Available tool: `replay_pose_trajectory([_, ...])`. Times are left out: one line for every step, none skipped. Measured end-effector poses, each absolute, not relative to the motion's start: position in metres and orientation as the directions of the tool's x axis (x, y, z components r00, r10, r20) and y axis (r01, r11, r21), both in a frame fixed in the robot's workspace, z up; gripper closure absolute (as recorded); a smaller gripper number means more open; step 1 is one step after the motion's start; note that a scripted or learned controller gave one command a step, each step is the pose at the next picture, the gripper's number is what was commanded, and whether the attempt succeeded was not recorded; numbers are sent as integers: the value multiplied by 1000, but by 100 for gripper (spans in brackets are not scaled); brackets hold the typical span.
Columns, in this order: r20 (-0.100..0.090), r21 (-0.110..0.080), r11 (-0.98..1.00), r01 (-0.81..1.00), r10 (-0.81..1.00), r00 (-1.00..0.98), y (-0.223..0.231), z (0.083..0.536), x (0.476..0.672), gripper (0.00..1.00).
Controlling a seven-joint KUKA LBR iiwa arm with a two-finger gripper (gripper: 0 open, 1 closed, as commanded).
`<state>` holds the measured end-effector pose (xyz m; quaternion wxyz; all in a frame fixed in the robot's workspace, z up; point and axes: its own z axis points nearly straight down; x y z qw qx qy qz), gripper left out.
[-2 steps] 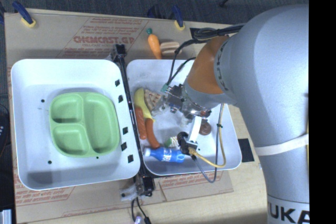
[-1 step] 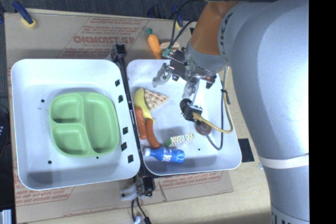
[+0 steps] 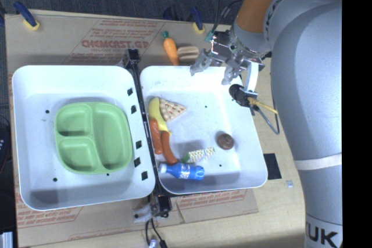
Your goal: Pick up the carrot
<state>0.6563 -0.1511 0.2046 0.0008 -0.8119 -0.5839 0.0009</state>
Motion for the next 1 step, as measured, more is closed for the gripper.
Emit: replay_pose_trajectory([-1,-7,-274,962,962,274,-187,90,655,0])
